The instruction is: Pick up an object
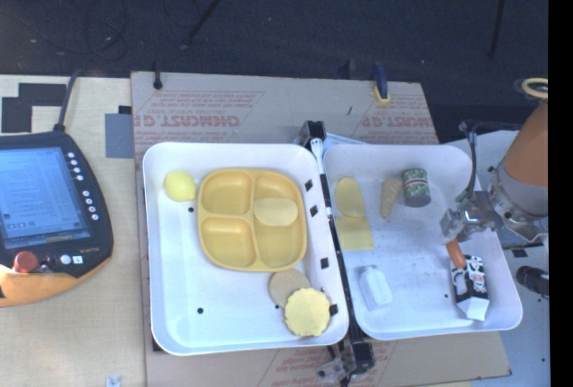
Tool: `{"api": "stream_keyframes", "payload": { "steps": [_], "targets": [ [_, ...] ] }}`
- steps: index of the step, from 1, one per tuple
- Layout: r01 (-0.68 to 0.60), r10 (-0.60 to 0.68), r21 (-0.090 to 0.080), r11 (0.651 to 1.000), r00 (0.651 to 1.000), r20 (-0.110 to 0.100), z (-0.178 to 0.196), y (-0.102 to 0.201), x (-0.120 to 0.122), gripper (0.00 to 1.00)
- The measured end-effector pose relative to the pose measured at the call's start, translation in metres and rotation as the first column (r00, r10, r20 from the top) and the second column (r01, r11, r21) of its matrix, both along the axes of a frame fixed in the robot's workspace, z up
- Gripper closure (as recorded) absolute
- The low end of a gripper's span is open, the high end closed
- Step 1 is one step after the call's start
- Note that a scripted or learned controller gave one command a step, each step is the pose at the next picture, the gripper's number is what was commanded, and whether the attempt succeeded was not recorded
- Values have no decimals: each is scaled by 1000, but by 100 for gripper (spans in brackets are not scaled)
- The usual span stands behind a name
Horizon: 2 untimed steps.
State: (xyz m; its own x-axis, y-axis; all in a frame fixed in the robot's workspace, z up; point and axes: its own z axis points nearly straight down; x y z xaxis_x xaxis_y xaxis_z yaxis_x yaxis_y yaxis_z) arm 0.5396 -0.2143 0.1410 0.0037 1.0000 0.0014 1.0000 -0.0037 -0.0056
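My gripper hangs over the right edge of the right bin, at the end of the grey arm with its orange band. Just below it lie a small orange stick and a black-and-white carton. Further left in this bin are a green can, a tan cone, a pale yellow piece above a flat yellow slab, and a white block. Nothing shows held in the gripper.
The left bin holds a yellow divided plate, a lemon, a tan disc and a yellow round sponge-like piece. A control tablet lies on the bench at far left.
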Motion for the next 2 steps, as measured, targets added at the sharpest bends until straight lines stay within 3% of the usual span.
{"api": "stream_keyframes", "payload": {
  "steps": [1,2],
  "targets": [
    [-11,11,4,1000,1000,1,-20,85,16,100],
    [-11,11,2,1000,1000,7,55,170,1,100]
  ]
}}
